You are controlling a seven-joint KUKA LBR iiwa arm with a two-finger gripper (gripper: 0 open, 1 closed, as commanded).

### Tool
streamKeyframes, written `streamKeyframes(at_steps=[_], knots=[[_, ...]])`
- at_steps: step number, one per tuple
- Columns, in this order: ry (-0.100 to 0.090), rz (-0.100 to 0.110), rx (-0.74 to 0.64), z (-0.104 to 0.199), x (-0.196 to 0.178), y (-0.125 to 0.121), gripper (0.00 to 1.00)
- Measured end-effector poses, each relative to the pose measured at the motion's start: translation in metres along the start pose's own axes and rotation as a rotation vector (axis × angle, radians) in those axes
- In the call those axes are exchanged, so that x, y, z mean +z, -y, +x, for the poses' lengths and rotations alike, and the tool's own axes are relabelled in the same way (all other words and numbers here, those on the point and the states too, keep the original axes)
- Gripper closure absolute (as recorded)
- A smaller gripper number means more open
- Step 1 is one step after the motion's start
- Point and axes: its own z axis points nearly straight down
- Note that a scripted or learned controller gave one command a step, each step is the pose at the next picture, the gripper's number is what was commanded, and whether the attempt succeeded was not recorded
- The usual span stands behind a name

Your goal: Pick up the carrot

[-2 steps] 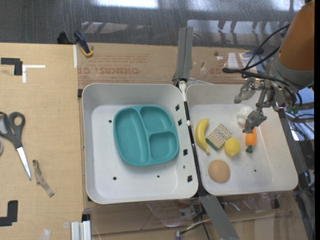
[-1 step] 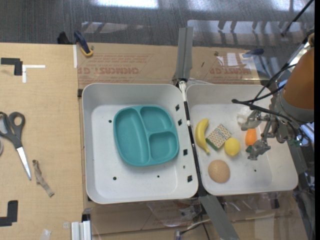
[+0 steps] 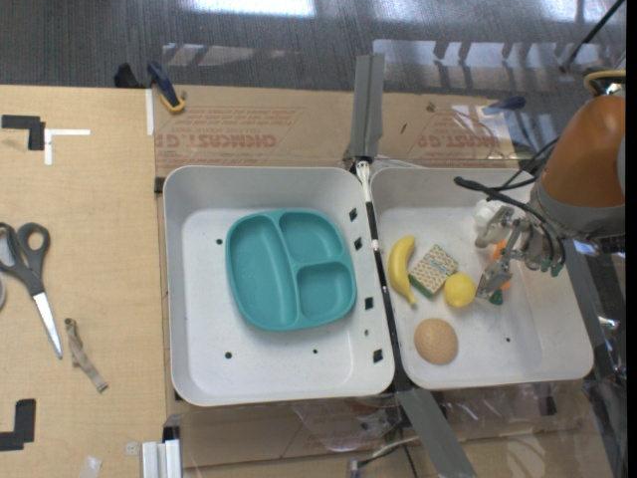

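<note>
Over the right bin (image 3: 557, 366), the gripper (image 3: 495, 272) hangs at the carrot (image 3: 499, 267), an orange sliver just right of the lemon (image 3: 459, 291). It looks light, stiff and smooth, best pinched across its middle. The fingers (image 3: 490, 285) straddle it, though I cannot tell whether they have closed.
</note>
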Motion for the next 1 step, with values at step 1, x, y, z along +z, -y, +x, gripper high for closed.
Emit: streamKeyframes(at_steps=[1], knots=[[0.006, 0.001, -0.003, -0.0019, -0.0108, -0.0012, 1.0]])
